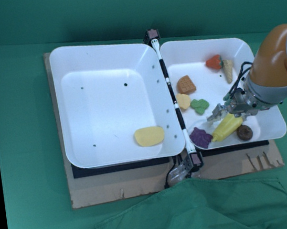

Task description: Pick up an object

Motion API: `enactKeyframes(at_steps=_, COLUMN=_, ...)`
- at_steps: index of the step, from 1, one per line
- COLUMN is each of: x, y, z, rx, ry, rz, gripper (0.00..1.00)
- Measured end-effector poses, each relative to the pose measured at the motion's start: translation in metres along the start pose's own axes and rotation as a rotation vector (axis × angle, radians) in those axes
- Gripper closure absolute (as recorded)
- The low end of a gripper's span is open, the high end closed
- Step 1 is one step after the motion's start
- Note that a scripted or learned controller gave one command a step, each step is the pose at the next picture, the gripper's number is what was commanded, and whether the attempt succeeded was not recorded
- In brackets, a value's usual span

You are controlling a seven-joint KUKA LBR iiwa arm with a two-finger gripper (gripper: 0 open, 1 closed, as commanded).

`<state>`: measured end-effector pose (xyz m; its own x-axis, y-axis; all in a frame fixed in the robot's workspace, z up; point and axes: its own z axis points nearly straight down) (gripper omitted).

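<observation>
My gripper (220,111) reaches in from the right and hangs low over the front of the right bin (240,47). Directly beneath and in front of it lies a long yellow toy (228,126), touching or nearly touching it. A purple grape bunch (201,137) sits to that toy's left and a brown doughnut (244,132) to its right. Left of the gripper lie a green piece (200,105) and a small yellow piece (183,101). An orange waffle (186,84) lies further back. Nothing visibly sits in the gripper.
A red fruit (213,63) and a pale cone (228,70) lie at the right bin's back. The left bin (72,63) holds one flat yellow piece (149,136) near its front right corner. A black-and-white divider (169,89) runs between the bins. Green cloth (199,209) lies in front.
</observation>
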<state>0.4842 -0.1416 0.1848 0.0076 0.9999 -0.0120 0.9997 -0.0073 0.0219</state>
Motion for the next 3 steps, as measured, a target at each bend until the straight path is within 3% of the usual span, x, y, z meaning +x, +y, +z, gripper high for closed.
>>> enactKeyframes(at_steps=1, x=-0.001, y=0.002, z=-0.013, rx=-0.007, ry=-0.001, rz=0.003, gripper=1.00)
enactKeyframes(at_steps=2, x=0.051, y=0.072, z=-0.016, rx=0.014, ry=0.011, rz=-0.011, gripper=1.00)
enactKeyframes(at_steps=3, x=0.022, y=0.080, z=-0.048, rx=0.014, ry=0.009, rz=-0.003, gripper=1.00)
